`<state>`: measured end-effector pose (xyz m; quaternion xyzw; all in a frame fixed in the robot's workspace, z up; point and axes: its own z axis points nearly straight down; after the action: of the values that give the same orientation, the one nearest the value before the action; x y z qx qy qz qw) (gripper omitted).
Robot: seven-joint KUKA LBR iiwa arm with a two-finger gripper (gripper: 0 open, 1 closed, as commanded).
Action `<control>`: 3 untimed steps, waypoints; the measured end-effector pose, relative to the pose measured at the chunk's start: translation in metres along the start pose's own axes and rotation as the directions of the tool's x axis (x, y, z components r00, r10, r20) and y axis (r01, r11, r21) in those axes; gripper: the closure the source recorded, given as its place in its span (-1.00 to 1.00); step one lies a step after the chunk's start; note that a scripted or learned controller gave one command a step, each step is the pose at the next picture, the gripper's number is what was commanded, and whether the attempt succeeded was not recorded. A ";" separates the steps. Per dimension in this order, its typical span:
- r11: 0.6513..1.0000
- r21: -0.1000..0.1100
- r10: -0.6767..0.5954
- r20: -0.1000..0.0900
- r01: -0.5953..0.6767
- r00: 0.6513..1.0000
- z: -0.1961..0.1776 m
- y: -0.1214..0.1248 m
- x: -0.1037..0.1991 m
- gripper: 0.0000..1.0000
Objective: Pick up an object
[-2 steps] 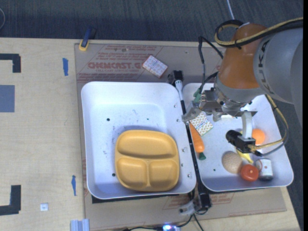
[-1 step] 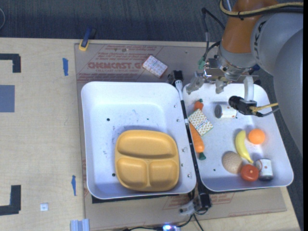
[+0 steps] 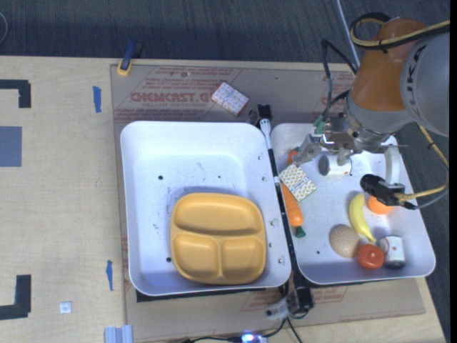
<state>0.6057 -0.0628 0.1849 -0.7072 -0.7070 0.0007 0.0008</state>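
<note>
We see light wood table (image 3: 57,213), brown cardboard (image 3: 171,91) under two white bins (image 3: 143,148); dark carpet (image 3: 178,13) behind. Hand (image 3: 330,148) over right bin (image 3: 414,259); finger state indeterminate.

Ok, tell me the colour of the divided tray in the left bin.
Mustard yellow. The tray shows plainly in the camera view, lying in the left bin.

Pale wooden bench (image 3: 57,213), brown cardboard sheet (image 3: 178,95) (printed red), two white bins (image 3: 143,148) side by side on it
</note>
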 end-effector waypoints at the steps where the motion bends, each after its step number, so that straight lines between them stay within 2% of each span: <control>1: 1.000 -0.001 0.001 0.000 -0.001 1.000 0.057 -0.030 -0.038 -1.00; 2: 1.000 -0.013 0.004 0.008 -0.004 1.000 0.097 -0.065 -0.037 -1.00; 3: 1.000 -0.008 0.002 0.003 -0.002 1.000 0.098 -0.120 -0.032 -1.00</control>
<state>0.4850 -0.0944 0.0867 -0.7081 -0.7061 -0.0011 -0.0033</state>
